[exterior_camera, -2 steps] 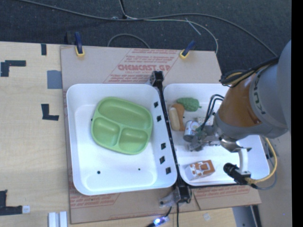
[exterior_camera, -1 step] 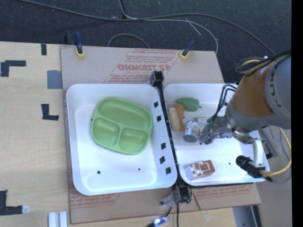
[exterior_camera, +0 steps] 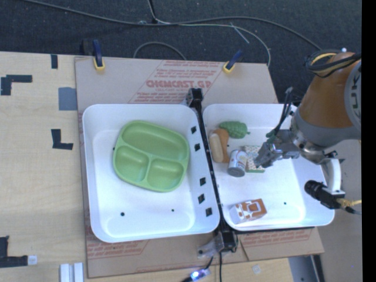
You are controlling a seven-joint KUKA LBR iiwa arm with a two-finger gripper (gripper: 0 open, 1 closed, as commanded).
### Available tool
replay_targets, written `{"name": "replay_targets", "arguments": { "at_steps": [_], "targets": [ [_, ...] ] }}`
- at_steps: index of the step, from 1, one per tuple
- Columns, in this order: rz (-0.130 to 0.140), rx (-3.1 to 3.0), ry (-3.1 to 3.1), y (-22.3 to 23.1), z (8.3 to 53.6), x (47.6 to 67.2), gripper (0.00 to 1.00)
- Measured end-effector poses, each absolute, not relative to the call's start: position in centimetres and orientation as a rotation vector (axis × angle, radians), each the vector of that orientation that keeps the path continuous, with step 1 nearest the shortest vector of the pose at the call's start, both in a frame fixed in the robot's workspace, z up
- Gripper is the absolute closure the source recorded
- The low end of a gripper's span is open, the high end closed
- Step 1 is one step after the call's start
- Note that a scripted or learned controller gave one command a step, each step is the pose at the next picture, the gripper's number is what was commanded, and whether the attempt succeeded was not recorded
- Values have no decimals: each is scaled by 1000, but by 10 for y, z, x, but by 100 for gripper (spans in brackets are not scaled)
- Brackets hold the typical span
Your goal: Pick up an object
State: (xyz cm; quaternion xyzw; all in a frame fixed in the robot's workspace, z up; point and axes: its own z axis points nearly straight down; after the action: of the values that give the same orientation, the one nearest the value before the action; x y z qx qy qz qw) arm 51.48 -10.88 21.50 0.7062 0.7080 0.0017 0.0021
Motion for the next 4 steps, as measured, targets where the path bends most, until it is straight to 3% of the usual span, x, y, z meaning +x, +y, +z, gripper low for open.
{"name": "replay_targets", "arguments": {
  "at_steps": [1,4],
  "targets": [
    [2,2218,2223,-108,240,516,100],
    [-4,2218,2230,36,227,532,100]
  ]
}}
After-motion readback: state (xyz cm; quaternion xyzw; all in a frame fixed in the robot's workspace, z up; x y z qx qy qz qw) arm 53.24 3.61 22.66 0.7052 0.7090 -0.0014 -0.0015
